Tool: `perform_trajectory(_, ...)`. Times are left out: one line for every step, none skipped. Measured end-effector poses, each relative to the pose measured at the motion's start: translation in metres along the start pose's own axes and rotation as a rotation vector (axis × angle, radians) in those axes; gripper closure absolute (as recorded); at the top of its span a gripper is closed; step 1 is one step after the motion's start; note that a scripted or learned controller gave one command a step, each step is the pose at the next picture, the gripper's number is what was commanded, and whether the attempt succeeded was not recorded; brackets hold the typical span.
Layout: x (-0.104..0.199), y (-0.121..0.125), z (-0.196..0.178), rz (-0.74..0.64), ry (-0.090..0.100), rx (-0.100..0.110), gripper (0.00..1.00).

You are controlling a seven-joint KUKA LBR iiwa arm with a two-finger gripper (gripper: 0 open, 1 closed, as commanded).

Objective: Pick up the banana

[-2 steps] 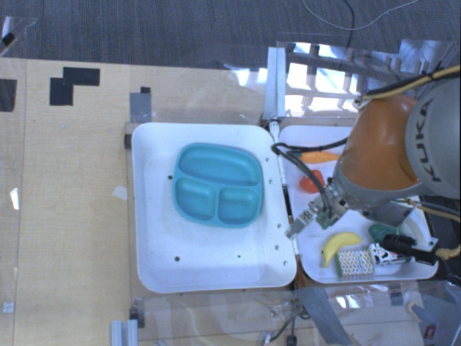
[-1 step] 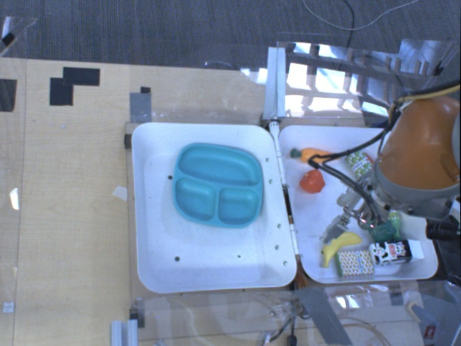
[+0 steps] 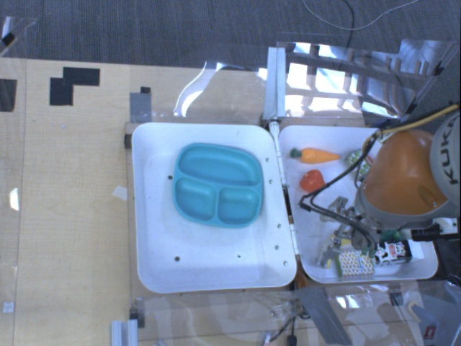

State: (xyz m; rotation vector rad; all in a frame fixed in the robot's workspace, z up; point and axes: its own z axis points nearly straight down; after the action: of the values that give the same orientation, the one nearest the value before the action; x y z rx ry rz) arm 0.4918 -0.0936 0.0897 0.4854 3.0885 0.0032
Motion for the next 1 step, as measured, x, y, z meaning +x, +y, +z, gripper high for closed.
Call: perform_trajectory(-0.0042, 0.0018, -0.0131, 0.002, -0.013, -0.003, 1.0)
